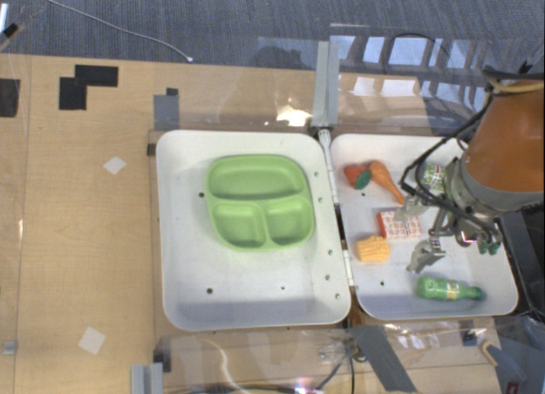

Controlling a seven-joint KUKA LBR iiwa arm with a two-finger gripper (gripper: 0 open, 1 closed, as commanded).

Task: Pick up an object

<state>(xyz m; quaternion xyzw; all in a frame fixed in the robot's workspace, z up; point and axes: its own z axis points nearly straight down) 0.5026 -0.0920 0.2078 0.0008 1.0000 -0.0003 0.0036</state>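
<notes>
A pale wooden bench (77,239) carries two shallow white bins side by side, with clear plastic panels standing along their far side and a grey carpeted floor (213,1) beyond, crossed by a thin white cable. Black tape marks sit on the bench toward its far left corner. The left bin (183,290) holds a green divided tray (259,201) lying flat near its middle, its single long compartment toward the far edge and two smaller compartments toward the near edge. The right bin (375,299) holds the loose things: a toy carrot (386,181) near the far left corner, its long axis running diagonally with the orange tip pointing toward the bin's middle and the green-and-red end toward the far left corner; a small red-and-white packet (398,225) near the middle; a yellow corn piece (373,249) just beside it, toward the left edge; and a green bottle (449,289) lying on its side near the near right corner, its long axis roughly parallel to the near edge, the narrower end pointing right. The arm (508,141) reaches in over the right edge of this bin, and its gripper (430,239) hangs above the floor of the bin between the packet and the bottle, its fingers slightly spread with nothing between them.
</notes>
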